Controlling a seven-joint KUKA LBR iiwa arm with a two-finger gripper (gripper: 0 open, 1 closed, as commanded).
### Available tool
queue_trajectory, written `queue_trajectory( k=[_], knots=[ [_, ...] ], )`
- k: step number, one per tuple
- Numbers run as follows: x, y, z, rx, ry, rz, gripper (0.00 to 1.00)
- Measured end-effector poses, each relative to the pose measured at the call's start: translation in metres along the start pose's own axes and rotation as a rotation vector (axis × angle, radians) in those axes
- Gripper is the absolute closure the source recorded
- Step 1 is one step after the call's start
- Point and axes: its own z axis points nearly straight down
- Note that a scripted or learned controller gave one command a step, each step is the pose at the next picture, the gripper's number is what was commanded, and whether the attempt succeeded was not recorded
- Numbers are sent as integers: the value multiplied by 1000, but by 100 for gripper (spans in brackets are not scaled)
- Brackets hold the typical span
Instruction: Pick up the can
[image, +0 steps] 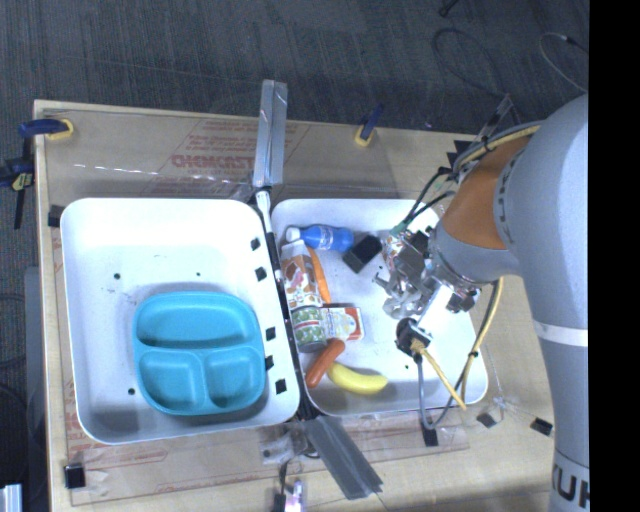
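Lying on its side in the right-hand shallow white bin (470, 375): a cylindrical metal can with a red-brown label (297, 276), pressed close along that bin's left wall. Well apart from the two-finger gripper (405, 300), which hangs over the bin's right half. From the gripper, straight to the left across the bin floor, at about the same depth in the scene.

Long axis running near to far, almost parallel with the wall between the bins. Pale lid end pointing far, toward a blue plastic bottle (327, 238); near end touching or just beside a green-and-white labelled package (326, 324) that lies crosswise. Just right of the can, a thin orange stick-like item (320, 276) lying alongside.

Probably calls for a leftward reach and a grip across the can's short width, left to right, with little room on the wall side. Whether the gripper is open or closed: cannot tell from this angle. Nothing seen held.
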Motion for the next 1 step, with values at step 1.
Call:
queue_trajectory(
  k=[1],
  knots=[
    [38,29,26,-2,2,95,0]
  ],
)
